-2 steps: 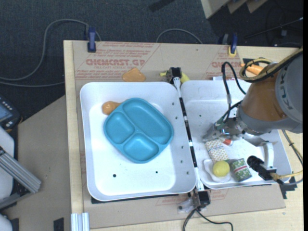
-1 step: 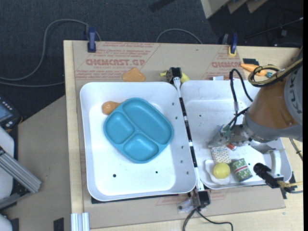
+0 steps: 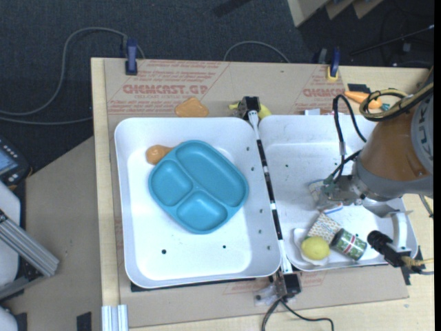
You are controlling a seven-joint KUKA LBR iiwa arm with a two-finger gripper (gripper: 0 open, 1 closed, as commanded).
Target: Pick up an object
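Observation:
My gripper (image 3: pixel 326 193) is down in the right bin (image 3: pixel 296 150), near its middle, on the end of the grey and orange arm that comes in from the right. Just below it lies a small patterned packet (image 3: pixel 324 225). A yellow ball (image 3: pixel 315 248) and a little green can (image 3: pixel 349 244) lying on its side sit at the bin's front edge. The gripper is apart from the ball and the can, and nothing shows held in it. In the left bin (image 3: pixel 138 205) a blue divided plate (image 3: pixel 198 185) rests, with an orange object (image 3: pixel 156 154) partly under its far left rim.
An orange piece (image 3: pixel 191 107) lies on the bench behind the left bin. A black and yellow clip (image 3: pixel 249 106) sits at the back where the two bins meet. Cables run over the back right corner.

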